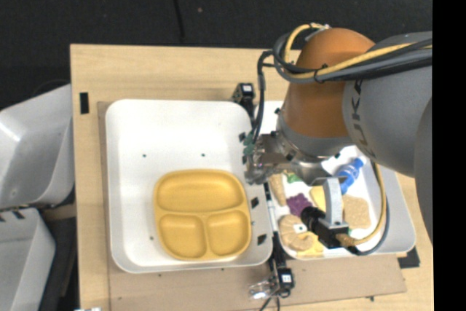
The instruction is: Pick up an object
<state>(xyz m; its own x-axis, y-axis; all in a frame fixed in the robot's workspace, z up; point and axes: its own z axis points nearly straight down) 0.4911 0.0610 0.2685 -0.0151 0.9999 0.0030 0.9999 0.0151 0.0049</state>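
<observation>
The arm's claw (263, 170) hangs low over the right bin's (399, 229) cluttered left edge, its grip impossible to tell, beside the left bin's (175, 127) yellow divided tray (202, 215); no writing seems legible.

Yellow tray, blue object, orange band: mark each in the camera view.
yellow tray (202, 215), camera view, divider ridge at the middle
blue object (351, 172), camera view, mid-body, in the right bin
orange band (324, 84), camera view, middle of its curved surface
</observation>
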